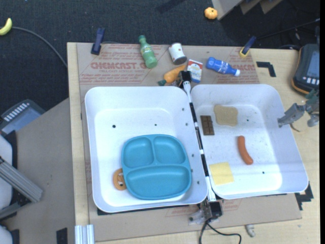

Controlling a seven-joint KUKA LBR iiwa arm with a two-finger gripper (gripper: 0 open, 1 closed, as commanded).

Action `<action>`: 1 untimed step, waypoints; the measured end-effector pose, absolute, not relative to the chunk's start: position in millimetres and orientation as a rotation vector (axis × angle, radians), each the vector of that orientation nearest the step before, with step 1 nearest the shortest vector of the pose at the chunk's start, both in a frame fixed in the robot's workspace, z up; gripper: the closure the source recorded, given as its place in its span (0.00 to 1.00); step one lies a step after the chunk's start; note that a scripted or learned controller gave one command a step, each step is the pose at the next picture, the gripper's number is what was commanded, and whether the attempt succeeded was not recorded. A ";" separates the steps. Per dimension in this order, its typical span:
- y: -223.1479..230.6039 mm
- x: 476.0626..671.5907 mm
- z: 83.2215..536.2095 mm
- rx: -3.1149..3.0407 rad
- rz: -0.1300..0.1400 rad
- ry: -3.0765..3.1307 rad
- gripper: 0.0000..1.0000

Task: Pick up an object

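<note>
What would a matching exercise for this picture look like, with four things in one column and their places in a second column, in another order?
Things:
1. blue plate
2. sausage
3. green bottle
4. yellow slice

Places:
A. on the bench behind the bins
B. in the left bin
C. near the front edge of the right bin
D. in the middle of the right bin

Pairs: 1-B, 2-D, 3-A, 4-C
</note>
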State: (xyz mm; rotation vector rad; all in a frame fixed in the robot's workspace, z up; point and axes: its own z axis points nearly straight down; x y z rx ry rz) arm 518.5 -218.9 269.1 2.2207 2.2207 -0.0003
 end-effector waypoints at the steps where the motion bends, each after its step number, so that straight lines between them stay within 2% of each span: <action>1: -153.0 523.0 165.6 2.221 -0.001 2.223 0.00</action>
